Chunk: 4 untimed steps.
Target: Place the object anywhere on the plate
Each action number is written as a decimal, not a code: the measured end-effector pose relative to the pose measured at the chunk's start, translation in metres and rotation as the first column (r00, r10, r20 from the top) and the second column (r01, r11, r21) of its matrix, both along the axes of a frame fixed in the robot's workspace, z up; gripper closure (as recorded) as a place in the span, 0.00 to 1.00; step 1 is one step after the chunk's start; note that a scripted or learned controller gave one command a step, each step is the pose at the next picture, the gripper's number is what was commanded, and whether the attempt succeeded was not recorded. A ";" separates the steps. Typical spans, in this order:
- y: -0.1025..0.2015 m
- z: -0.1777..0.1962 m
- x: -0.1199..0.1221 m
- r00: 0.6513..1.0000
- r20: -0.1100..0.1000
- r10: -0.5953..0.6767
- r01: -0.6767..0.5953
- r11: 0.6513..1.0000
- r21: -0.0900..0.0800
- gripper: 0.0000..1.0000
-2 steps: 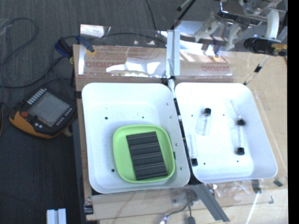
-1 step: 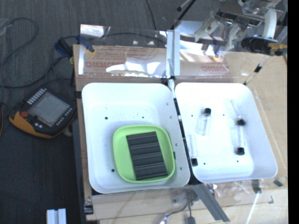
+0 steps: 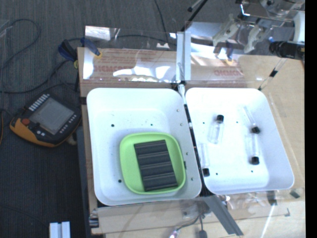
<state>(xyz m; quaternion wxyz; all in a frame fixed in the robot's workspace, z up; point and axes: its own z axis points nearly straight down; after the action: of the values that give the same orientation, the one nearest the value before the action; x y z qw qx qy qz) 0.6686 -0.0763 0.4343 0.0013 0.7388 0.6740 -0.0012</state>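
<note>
Object: four clear vials with black caps lie in the right bin (image 3: 277, 175); any one could serve as the task's thing.
Vial near the bin's middle (image 3: 216, 128): lies on its side, cap toward the back, well apart from the others and the easiest to reach.
Vial at the right (image 3: 250, 120): lies at a slant, its cap toward the front.
Vial below it (image 3: 252, 150): lies just in front of that one, cap toward the front.
Vial by the divider (image 3: 203, 162): lies along the left wall of the bin, awkward to close on.
Handling: judged light, stiff and smooth; a clear round body is likely to roll or slip and may be fragile.
Where to hold: across the body near the cap, fingers square to the long axis, with a gentle squeeze.
Plate (image 3: 128, 150): green, in the left bin (image 3: 99, 123), toward its front.
Dark ribbed block (image 3: 155, 165): lies on the plate and covers most of it, leaving bare rim at the sides.
Tool (image 3: 238, 39): up beyond the back edge of the right bin, well apart from the vials, its fingers apart and nothing between them.
Table (image 3: 292, 83): tan, carrying both bins.
</note>
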 end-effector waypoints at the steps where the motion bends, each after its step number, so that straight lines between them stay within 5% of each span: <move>1: 0.010 0.000 0.000 1.000 -0.001 -0.003 0.003 1.000 0.000 0.00; 2: 0.010 -0.093 0.000 0.998 -0.002 -0.064 0.064 0.998 0.001 0.00; 3: 0.064 0.000 0.000 0.999 0.001 -0.042 0.042 0.999 0.004 0.00; 4: 0.092 -0.001 0.000 0.997 -0.001 -0.082 0.082 0.997 0.004 0.00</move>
<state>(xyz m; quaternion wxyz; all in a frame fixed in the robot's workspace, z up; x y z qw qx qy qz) 0.6687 0.0153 0.4338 -0.0004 0.7657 0.6432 -0.0003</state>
